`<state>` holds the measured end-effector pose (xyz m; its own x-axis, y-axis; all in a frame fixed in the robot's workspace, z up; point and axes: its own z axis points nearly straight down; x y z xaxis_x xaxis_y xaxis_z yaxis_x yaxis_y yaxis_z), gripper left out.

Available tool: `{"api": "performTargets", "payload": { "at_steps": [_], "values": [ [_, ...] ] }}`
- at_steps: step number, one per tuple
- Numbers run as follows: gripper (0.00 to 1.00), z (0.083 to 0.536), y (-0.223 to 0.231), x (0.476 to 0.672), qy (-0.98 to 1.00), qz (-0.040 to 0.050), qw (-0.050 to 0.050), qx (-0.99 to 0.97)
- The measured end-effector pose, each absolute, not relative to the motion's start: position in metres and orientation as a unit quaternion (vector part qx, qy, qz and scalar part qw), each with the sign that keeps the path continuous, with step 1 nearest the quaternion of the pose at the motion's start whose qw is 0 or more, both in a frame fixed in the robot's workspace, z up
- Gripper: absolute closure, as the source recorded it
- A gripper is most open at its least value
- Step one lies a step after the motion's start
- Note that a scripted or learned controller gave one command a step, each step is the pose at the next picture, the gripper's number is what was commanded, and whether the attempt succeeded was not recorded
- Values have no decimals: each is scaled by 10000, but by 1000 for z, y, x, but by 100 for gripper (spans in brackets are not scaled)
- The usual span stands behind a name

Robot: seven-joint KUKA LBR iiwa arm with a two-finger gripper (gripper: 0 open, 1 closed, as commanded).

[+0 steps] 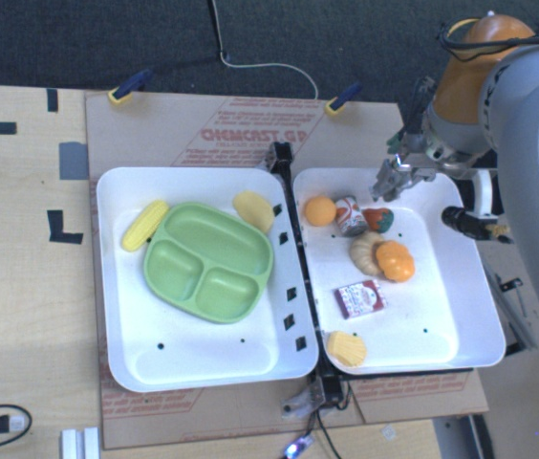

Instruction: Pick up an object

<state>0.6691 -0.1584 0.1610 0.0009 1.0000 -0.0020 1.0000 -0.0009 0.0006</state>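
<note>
Camera view: end effector (390, 184) hangs over the right bin (461, 338), finger spacing impossible to tell.

The robot arm (528, 113) is a thick, smooth tube of pale grey with a rounded profile. An orange band (475, 60), glossy and domed, wraps the section above the wrist, with a thin yellowish ring along its upper edge. Below it sits a darker grey metal wrist block with small fittings. The two-finger gripper (389, 185) is a narrow piece of silvery-grey metal with darker joints.
</note>
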Motion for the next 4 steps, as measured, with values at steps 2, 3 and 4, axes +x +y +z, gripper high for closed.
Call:
{"api": "performTargets", "payload": {
  "at_steps": [2,3,4],
  "values": [
    [0,84,-195,664,7065,-4,27,7077],
    [0,84,-158,669,7083,-6,-1,7059],
    [0,84,-164,668,7073,-8,3,7069]
  ]
}}
